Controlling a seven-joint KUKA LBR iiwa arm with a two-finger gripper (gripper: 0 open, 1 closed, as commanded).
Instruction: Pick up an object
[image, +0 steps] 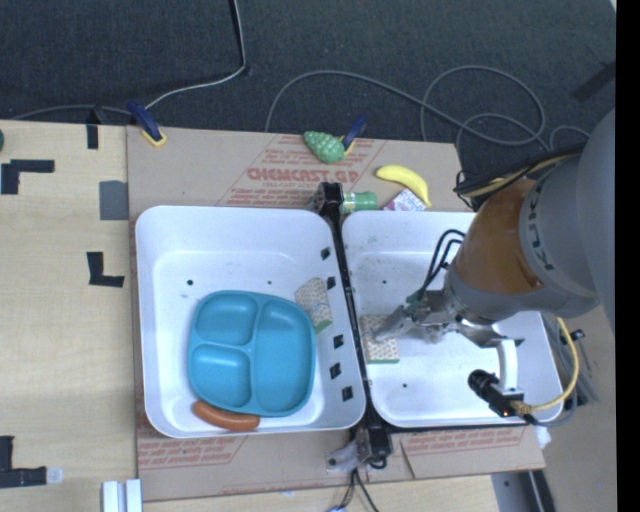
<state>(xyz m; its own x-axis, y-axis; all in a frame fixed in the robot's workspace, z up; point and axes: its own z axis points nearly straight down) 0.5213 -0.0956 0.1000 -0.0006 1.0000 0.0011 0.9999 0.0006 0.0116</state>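
With the tool (392, 322) low in the right bin (440, 405), just right of the divider (340, 300), beside the patterned cloth (380, 342), its state beyond telling, a good pick means centring over that cloth, descending squarely and closing before lifting.

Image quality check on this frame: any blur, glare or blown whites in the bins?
Camera view: lighting is flat and even, with soft shadows under the blue divided plate and the arm. The white bin walls are bright but keep their edges, with no hard glare. The whole frame is slightly soft; the gripper over the patterned cloth is smeared, so fine detail there is lost.
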